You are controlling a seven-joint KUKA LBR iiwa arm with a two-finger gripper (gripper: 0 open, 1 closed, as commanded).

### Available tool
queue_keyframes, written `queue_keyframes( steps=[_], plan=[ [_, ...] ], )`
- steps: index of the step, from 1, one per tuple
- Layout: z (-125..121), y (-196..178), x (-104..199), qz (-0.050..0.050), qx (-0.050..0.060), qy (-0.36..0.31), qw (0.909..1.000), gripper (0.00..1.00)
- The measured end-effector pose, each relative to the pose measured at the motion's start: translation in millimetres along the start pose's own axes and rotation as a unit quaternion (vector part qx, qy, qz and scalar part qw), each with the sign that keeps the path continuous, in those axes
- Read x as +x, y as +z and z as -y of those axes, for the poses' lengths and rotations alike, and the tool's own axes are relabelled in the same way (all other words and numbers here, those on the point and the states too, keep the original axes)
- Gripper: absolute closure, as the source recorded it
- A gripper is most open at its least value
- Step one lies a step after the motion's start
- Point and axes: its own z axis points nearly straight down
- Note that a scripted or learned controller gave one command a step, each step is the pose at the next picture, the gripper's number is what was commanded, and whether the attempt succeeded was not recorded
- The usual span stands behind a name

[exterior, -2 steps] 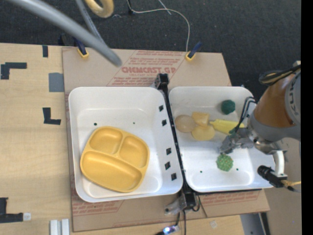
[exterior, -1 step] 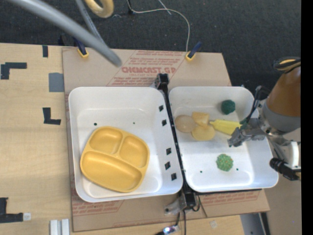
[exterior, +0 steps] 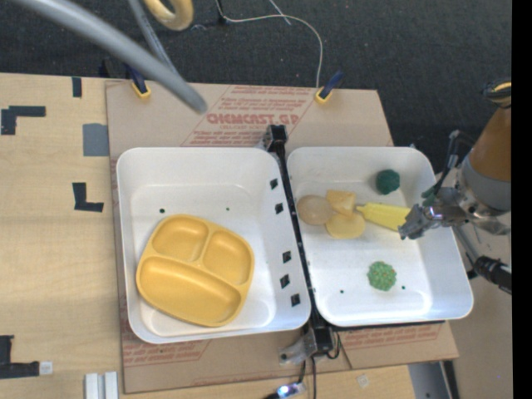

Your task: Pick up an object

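Arm (exterior: 490, 160): enters from the right edge of the frame, mid-height; orange band visible above the grey wrist.
Pincer (exterior: 413, 225): low over the right part of the right bin, dark fingers pointing left, their tips at the right end of the yellow corn-like piece. Contact looks likely but I cannot confirm it. Whether the pincer is open or closed cannot be told at this angle; nothing is clearly seen clamped in it.
Right bin (exterior: 440, 306): shallow, white, right of frame centre.
Yellow corn-like piece (exterior: 383, 215): elongated, lying roughly left-right in the middle of the right bin, tilted slightly down to the right.
Pale yellow pieces (exterior: 342, 213): two rounded items, just left of the corn-like piece, touching or overlapping each other.
Beige round piece (exterior: 314, 209): leftmost of the cluster, touching the pale yellow pieces.
Dark green ball (exterior: 387, 181): upper right part of the right bin, apart from the cluster.
Light green lump (exterior: 381, 276): lower middle of the right bin, alone, well below the cluster.
Left bin (exterior: 133, 181): white, side by side with the right bin.
Yellow divided plate (exterior: 195, 268): three compartments, lying flat in the lower left part of the left bin.
Table (exterior: 50, 223): light wood, with a cardboard sheet (exterior: 241, 115) under both bins.
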Motion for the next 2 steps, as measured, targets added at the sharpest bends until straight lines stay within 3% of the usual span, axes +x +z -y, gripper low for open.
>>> queue_keyframes(
  steps=[1, 2],
  plan=[
    [-3, -62, -6, 0.001, -0.001, 0.000, 1.0000, 1.00],
    [-8, -52, 54, -0.001, 0.002, -0.002, 1.0000, 1.00]
  ],
)
